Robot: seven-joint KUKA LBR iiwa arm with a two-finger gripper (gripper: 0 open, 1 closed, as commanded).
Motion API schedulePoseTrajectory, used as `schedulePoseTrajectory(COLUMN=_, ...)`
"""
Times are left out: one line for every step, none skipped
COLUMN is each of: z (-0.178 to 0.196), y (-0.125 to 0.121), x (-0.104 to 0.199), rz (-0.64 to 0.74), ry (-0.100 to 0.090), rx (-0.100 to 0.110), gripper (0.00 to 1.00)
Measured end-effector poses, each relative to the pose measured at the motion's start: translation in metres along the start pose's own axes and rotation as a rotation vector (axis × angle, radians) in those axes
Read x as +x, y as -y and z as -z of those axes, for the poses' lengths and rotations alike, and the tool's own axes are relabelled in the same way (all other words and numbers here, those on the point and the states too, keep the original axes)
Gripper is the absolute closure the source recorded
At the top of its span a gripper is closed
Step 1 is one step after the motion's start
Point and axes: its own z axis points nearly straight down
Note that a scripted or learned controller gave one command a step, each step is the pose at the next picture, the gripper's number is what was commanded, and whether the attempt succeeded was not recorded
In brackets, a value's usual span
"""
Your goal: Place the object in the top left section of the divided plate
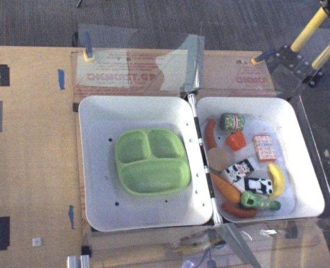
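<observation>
Left of the heaped toy foods [226, 187], the green plastic divided plate [153, 180] lies flat, its top left section [132, 147] farthest off. The gripper's hold I cannot tell.

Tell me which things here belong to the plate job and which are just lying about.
Job: green divided plate, its top left section, the left bin holding it.

Lying about in the right bin, though the unnamed object to place may be among them: green can, orange block, pink carton, banana, carrot, green bottle, upper sausage.
</observation>
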Motion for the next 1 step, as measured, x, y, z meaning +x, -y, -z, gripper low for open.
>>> schedulePoseTrajectory(z=0.0, y=-0.0001, x=-0.0001, rz=-0.003, ry=0.001, rx=0.0, gripper=0.0)
